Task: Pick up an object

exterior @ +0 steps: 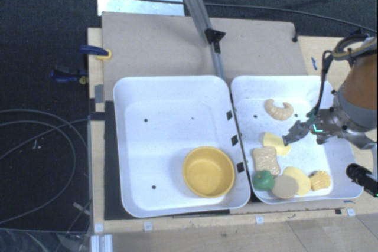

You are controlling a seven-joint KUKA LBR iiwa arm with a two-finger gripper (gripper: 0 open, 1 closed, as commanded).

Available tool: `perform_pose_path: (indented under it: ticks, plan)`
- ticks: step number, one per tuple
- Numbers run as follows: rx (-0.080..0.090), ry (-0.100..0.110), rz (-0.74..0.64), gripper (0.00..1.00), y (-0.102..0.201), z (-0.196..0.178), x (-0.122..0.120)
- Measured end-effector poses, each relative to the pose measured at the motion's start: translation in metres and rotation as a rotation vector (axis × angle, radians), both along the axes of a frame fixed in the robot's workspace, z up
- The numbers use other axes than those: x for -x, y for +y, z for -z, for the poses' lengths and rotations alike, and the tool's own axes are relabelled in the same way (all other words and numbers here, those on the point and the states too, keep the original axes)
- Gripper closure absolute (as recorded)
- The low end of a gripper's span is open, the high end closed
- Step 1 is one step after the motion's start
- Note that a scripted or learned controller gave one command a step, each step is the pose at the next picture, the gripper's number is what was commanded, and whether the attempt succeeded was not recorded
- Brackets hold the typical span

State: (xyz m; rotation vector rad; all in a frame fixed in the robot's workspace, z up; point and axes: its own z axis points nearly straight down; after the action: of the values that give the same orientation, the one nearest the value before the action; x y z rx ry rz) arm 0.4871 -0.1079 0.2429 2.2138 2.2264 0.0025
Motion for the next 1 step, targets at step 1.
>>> perform_pose_path:
  ticks: [1]
  plan:
    - [0.000, 0.000, 0.000, 0.00, 0.0000, -0.0001, 0.0000]
